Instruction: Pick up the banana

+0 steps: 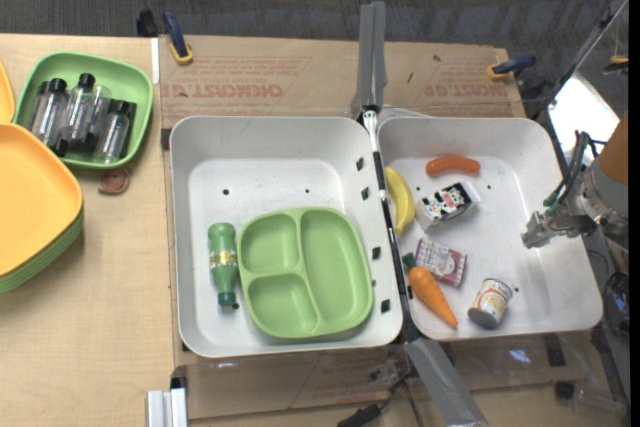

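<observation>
**Camera view: banana at the right bin's left wall, gripper at its right edge**

Lying lengthwise along the left wall of the right bin (530, 140), the banana (400, 199) sits just right of the divider between the two bins. Just beside it to the right is a small black-and-white carton (446, 202), with an orange sausage (452, 165) above that. Lower in the same bin are a pink packet (441, 262), a carrot (433, 295) and a small tin can (489, 303).

The gripper (545, 230) hangs at the right side of this bin, well apart from the banana, with nothing visibly between its fingers; how far they are spread cannot be told.

In the left bin (200, 155) rest a green divided tray (302, 271) and, left of it, a green bottle (223, 263). At the upper left of the frame, a green dish (130, 80) holds dark vials.
</observation>
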Tool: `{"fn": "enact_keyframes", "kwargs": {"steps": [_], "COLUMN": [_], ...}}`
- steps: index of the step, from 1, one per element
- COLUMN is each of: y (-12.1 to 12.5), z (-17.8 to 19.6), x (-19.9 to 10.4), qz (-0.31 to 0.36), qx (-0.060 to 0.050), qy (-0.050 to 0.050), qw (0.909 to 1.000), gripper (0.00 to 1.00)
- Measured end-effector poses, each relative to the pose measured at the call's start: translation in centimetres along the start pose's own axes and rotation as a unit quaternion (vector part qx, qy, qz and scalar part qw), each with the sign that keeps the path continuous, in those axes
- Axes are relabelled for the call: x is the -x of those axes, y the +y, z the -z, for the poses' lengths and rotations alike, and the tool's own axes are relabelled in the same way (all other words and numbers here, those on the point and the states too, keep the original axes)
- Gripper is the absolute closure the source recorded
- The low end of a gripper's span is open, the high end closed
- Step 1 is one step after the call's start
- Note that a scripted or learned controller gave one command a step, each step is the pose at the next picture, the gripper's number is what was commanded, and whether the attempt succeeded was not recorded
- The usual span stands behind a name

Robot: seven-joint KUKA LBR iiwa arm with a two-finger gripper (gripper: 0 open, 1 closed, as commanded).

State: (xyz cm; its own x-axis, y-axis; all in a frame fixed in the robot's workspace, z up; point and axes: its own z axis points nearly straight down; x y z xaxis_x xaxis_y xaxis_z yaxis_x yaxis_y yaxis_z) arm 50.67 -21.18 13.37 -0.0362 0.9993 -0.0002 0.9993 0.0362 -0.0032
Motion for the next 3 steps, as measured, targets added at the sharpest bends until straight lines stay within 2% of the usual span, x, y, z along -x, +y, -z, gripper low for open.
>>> {"fn": "enact_keyframes", "kwargs": {"steps": [3], "y": [0.0], "z": [2.5], "x": [0.3], "qz": [-0.001], "qx": [-0.001], "qy": [0.0], "qw": [1.0], "gripper": [1.0]}}
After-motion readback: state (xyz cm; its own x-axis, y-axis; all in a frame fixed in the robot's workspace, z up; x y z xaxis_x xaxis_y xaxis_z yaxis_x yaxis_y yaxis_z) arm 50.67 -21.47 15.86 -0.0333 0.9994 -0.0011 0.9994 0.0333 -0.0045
